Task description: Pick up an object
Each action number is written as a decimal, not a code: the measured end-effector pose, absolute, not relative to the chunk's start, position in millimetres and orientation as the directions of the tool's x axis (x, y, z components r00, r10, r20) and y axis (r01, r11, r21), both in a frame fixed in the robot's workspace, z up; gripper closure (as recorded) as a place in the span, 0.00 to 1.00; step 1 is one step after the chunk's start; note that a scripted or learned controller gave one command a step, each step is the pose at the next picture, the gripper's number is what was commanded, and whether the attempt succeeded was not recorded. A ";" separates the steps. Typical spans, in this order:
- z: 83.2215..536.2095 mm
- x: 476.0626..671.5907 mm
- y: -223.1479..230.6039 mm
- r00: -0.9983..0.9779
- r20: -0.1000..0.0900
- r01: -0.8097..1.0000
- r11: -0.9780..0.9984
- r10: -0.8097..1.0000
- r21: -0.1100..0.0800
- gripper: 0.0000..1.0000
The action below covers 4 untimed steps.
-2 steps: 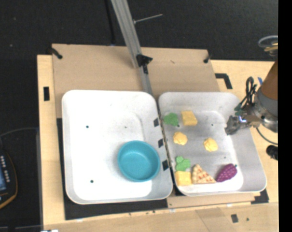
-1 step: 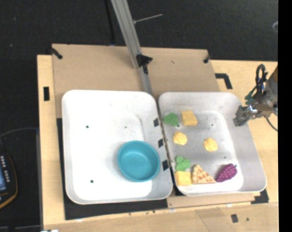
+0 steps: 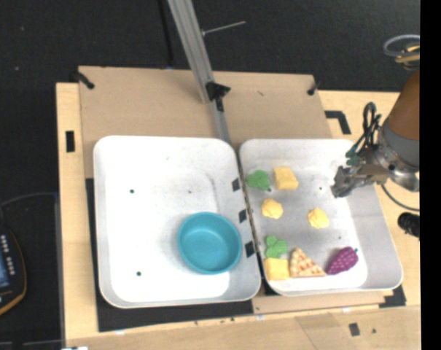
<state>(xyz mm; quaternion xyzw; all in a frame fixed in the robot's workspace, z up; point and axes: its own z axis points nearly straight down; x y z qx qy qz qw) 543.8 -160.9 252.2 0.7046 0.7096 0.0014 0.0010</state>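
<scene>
A pale wooden bench (image 3: 71, 217) on a dark floor bears two shallow white bins: the left bin (image 3: 133, 166) holds a round blue plastic bowl (image 3: 209, 242) at lower centre, with bare room around it. The right bin (image 3: 366, 232) holds small toy foods, among them a purple grape bunch (image 3: 342, 260) near its lower right edge. The grey two-finger gripper (image 3: 341, 186) hangs over that bin's upper right, clear of the toys; I cannot tell how its fingers stand.

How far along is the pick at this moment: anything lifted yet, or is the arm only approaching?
Nothing looks picked yet. The toy food, including the purple grapes, pizza slice and yellow block, lies on the right bin floor, and the blue bowl sits in the left bin. The gripper is above the right bin's upper right area. Descent, grasp and lift remain.
</scene>
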 end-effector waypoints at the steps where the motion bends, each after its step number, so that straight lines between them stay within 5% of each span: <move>1: 254.6 533.2 -117.4 -0.007 0.001 1.000 0.007 1.000 0.002 1.00; 4: 270.3 524.2 42.0 -0.009 0.003 1.000 0.009 1.000 0.000 1.00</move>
